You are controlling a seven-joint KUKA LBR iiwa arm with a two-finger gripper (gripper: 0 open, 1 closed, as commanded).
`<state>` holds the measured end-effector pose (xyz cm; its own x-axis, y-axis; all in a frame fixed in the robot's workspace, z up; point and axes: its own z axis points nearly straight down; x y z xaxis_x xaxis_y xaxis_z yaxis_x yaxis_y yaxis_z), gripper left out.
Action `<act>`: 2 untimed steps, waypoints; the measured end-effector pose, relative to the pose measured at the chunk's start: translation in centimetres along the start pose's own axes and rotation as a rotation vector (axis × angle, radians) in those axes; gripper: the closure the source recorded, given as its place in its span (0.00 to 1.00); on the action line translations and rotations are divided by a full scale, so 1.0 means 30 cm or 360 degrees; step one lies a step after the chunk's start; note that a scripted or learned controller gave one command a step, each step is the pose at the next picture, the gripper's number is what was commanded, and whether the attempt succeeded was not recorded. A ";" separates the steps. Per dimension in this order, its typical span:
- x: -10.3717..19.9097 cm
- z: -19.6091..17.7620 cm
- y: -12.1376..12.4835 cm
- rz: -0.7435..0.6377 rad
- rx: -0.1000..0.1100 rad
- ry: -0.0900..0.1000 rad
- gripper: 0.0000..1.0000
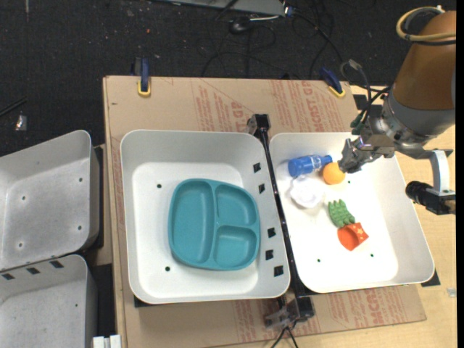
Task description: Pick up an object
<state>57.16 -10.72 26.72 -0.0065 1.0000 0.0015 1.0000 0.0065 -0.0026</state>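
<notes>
Nearest the lower edge, the teal plate (214, 225) lies alone in the left bin (138, 194). In the right bin (406, 259), lower centre, a carrot toy (347, 227) lies well apart from the rest. Further up sits a white lump (307, 193), then an orange ball (333, 174) touching a blue bottle (309, 165). The pincer (353, 159) hangs just right of the ball; whether it is apart or together I cannot tell. The ball looks the likely target: come down centred over it, clear of the bottle, since a round thing probably rolls off if nudged.
</notes>
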 end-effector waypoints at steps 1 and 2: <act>0.167 0.055 -0.013 -0.0001 -0.0002 0.0000 1.00; 0.369 0.091 -0.026 -0.0003 -0.0001 0.0001 1.00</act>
<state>56.30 0.34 24.01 -0.0086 1.0000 0.0020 1.0000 0.0086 -0.0020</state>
